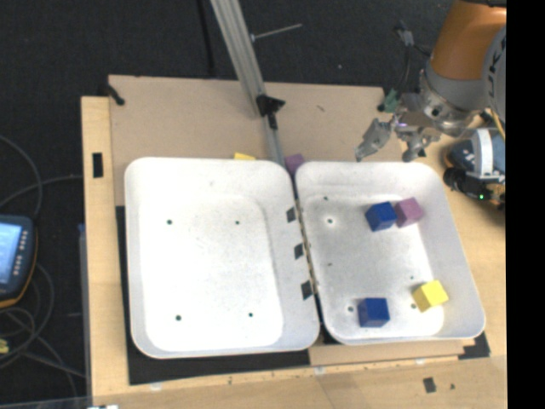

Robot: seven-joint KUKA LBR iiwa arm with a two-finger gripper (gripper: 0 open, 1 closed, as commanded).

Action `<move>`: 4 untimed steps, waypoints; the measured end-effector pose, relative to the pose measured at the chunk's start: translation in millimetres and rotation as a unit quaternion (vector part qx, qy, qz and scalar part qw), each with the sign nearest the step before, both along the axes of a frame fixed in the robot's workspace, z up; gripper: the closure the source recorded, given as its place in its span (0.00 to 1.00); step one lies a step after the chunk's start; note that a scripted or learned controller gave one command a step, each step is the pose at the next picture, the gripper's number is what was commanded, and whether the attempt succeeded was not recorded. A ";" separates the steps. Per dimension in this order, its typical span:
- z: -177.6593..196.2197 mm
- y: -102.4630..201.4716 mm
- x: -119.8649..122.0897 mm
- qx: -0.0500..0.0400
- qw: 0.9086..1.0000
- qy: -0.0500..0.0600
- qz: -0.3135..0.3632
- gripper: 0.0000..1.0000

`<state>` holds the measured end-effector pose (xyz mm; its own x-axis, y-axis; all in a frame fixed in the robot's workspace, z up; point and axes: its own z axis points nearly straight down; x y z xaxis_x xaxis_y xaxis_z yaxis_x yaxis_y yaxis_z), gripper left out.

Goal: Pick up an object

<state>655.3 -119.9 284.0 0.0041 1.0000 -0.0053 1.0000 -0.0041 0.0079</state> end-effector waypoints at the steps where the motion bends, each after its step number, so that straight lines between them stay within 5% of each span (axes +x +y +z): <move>1: -90.9 -55.2 -25.9 0.002 1.000 0.008 -0.001 0.00; 2: -129.7 -75.8 -37.0 0.001 1.000 0.005 0.001 0.00; 4: -186.8 -6.4 -4.3 0.003 1.000 0.002 0.005 0.00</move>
